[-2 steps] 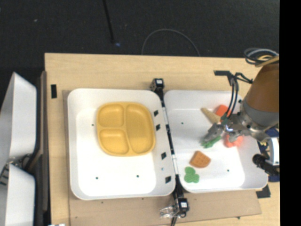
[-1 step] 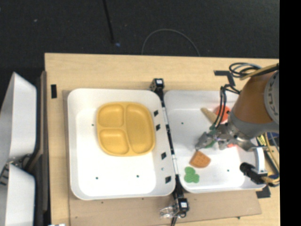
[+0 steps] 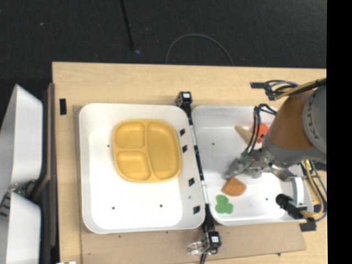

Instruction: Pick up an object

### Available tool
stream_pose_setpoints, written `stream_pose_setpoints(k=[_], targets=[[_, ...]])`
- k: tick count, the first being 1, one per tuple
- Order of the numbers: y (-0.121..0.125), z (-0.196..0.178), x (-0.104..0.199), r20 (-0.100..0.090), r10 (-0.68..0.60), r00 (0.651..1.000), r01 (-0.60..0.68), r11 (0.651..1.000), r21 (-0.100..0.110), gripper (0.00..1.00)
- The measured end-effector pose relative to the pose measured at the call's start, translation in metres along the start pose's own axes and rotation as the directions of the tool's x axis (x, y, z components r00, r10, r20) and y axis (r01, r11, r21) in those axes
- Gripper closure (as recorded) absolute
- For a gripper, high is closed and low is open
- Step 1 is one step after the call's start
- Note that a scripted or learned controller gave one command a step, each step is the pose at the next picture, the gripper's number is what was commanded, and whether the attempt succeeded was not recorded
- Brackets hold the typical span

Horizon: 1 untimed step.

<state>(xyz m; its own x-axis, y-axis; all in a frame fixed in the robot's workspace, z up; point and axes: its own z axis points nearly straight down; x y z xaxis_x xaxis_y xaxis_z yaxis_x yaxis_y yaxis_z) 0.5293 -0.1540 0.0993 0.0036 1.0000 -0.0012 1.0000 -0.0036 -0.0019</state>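
You see the gripper [image 3: 237, 170] low in the right bin [image 3: 220, 126], just above the brown cookie [image 3: 235, 187] (whether it is clenched or released, you cannot tell). A green toy [image 3: 224, 205] lies just below the cookie. The yellow divided plate [image 3: 147, 149] sits in the left bin [image 3: 93, 202].
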Motion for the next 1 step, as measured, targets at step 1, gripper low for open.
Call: stream_pose_setpoints(k=[1], targets=[[0.0014,-0.0125,-0.0009,0.0,0.006,1.0,-0.006,1.0,-0.005,1.0]])
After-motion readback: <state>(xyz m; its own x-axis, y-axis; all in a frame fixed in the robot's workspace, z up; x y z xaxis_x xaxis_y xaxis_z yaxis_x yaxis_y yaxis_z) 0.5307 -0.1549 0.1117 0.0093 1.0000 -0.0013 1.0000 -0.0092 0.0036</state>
